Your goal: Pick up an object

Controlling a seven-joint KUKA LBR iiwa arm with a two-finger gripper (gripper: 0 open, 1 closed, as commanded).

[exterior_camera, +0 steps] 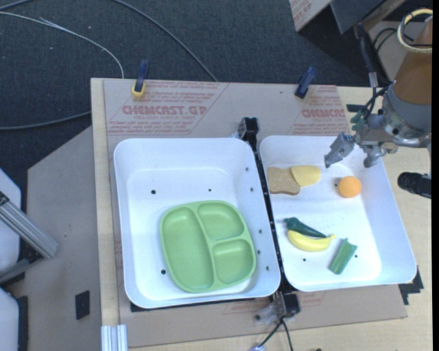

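Tool [352, 155] spread (metal fingers), round orange [350, 187] beneath

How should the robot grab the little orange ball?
Probably from straight above, pinching the orange ball across its middle. It is round, so any direction across works, and it sits apart from the other food with bare bin floor around it. The gripper hangs open just above it.

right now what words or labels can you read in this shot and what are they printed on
"CHEMCAST GP" in red, on the protective film of the board under the left bin.
The same red print repeats at the board's far right, beside the hand, cut off and only partly legible.
Smaller red lines under each logo: too blurred to read.
Red print on the cardboard box at the top edge: too small to read.
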